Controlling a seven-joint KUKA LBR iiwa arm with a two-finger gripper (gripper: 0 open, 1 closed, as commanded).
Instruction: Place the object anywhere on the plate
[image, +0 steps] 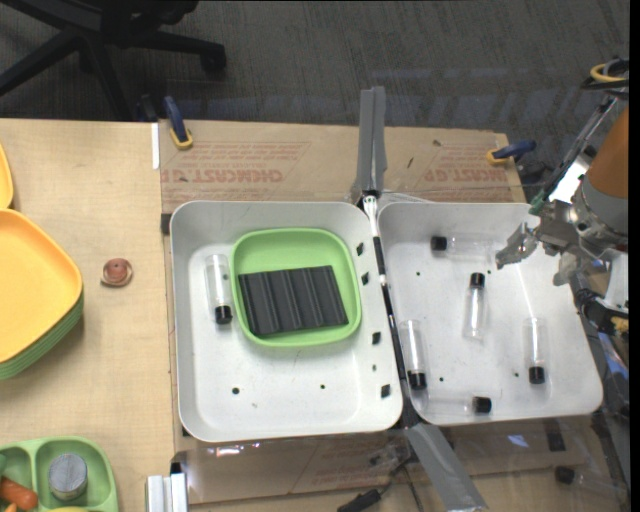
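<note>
Your gripper (520, 243) hangs over the right bin (560, 400), and you cannot tell its grip. The clear tubes (474, 305) lie there, far from the green plate (295, 250). They are round and may roll away.

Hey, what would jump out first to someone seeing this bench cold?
The green plate in the left bin, with a dark ridged mat on it. Then the clear vials scattered in the right bin, and the gripper at that bin's upper right.
</note>
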